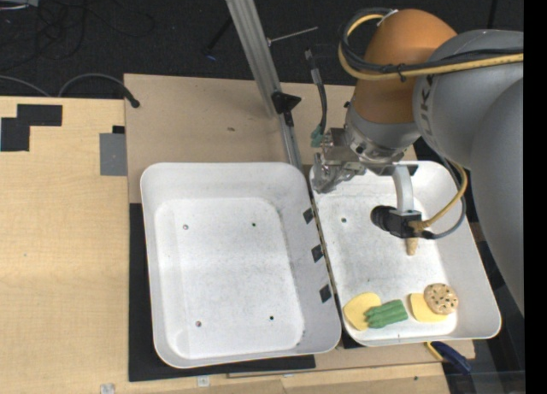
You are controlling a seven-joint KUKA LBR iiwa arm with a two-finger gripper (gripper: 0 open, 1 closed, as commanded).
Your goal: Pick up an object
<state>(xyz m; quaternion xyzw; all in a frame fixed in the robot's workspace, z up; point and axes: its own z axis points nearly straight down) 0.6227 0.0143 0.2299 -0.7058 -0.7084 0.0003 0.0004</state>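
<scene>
My gripper (pixel 324 177) hangs low over the far left corner of the right bin (pixel 475 296), close to the divider between the two bins. Nothing shows in its grasp. Along the bin's near edge lie a yellow piece (pixel 360 306), a green bumpy piece (pixel 387 314) leaning on it, and a brown speckled cookie (pixel 440 297) on an orange-yellow slab (pixel 425 310). These objects sit well away from the gripper, toward the front of the bin.
The left bin (pixel 167 185) stands beside the right one, joined by black clips (pixel 318 252). A slanted aluminium rail (pixel 256 50) rises behind the gripper. A black cable fitting (pixel 393 220) and a small tan stub (pixel 411 247) hang over the right bin's middle.
</scene>
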